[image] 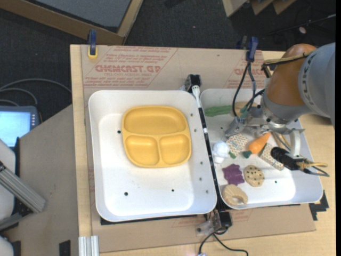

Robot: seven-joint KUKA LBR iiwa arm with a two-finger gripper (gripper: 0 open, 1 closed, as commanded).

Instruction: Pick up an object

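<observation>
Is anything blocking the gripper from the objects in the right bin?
Nothing visible does. The gripper hangs over the right bin, just above the orange carrot-shaped toy. A patterned piece lies close beside that toy.

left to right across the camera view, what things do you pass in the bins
yellow three-compartment plastic plate → small white ball → round chocolate-chip cookie
</observation>
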